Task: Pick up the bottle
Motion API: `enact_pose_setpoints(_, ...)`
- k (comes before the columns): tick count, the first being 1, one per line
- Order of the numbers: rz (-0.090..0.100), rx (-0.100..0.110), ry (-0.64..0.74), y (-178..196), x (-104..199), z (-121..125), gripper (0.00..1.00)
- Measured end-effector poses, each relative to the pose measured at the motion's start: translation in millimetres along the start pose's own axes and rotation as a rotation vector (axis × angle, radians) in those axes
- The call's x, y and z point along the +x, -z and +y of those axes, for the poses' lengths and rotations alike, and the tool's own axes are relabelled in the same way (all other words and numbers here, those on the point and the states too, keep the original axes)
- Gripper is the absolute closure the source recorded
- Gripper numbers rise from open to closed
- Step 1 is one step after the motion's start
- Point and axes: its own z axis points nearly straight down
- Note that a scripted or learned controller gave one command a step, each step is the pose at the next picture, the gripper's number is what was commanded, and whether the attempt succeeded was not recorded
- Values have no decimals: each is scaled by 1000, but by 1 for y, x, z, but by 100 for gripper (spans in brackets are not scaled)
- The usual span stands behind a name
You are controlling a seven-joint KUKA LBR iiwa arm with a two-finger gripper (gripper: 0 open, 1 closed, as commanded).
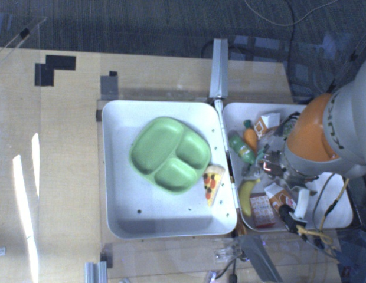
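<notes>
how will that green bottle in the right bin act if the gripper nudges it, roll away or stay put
The green bottle lies on its side, so it would probably roll if pushed across its length. It looks like small smooth plastic, likely light and a bit slippery. The orange item and banana lie close by and may stop it soon. The gripper is near it.

- The arm (348, 122) is reaching in from the right, its orange band bending downward.
- The gripper (267, 165) is hanging low, fingers obscured.
</notes>
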Motion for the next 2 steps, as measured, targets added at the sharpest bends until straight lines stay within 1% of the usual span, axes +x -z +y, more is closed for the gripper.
enact_pose_setpoints(1, 4, -7, 1, 12, 2, 3, 100)
enact_pose_setpoints(2, -2, 12, 81, 95, 122, 52, 100)
